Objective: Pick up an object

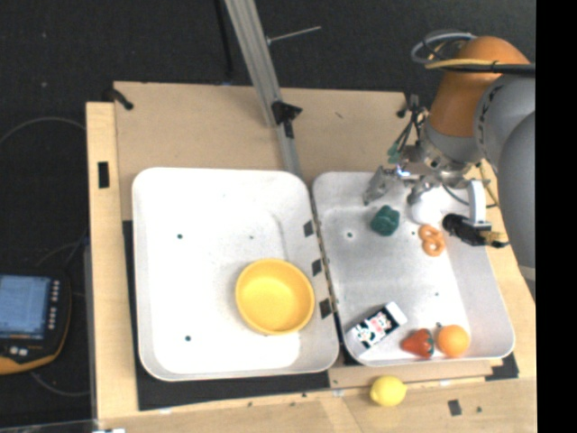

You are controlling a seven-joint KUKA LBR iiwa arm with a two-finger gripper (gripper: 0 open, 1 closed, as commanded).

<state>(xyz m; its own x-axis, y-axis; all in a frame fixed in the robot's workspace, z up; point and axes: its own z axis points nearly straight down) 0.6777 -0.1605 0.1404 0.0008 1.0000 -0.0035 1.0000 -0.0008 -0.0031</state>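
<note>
nothing is lifted yet; the gripper [399,181] is poised over the far end of the right bin [478,278].

the fingers are seen spread apart with nothing between them, so the grasp is judged still to be made. a dark green cup-like object [386,221] is found just below the fingertips, apart from them, and is taken as the likeliest target. an orange ring-shaped piece [432,240] lies a little beyond it and to the side; a black-and-white box [377,325], a red object [416,342] and an orange fruit [453,339] are set well away from the fingers at the near rim. a yellow bowl [274,295] is held by the left bin [180,215], and a lemon [388,391] rests on the bench outside. the arm is bent in from the right, wrist pointed down.
</note>
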